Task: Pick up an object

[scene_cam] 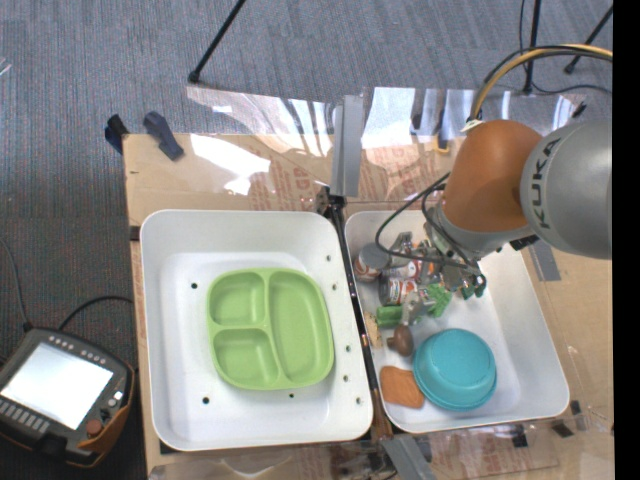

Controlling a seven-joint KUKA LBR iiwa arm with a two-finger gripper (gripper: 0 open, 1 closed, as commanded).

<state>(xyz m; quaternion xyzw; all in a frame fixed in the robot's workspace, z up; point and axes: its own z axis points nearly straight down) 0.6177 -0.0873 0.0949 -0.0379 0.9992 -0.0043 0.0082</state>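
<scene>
In the left bin point(165, 268) a green divided plate point(270, 328) lies flat near the middle, alone and well apart from the arm; nothing about it suggests it is the target at this moment; past the divider, the right bin point(530, 318) holds the clutter — a small can or jar point(393, 291) on its side, a green scrap point(390, 315) just below it, a brown rounded piece point(401, 340), an orange-brown flat piece point(403, 388) near the front wall, and a teal bowl point(456, 369) turned upside down beside them; above this heap the gripper point(440, 268) is down among the small items at the bin's back half, the orange band of the arm point(490, 178) looming over it; whether it is apart or together I cannot tell, since the wrist and cables cover it from this angle; I also cannot tell whether anything sits in its grasp — no object shows clearly lifted off the bin floor; so, as a judgement, the reach into the pile looks made, while the grasp itself and the lift clear of the bin are not yet shown done
</scene>
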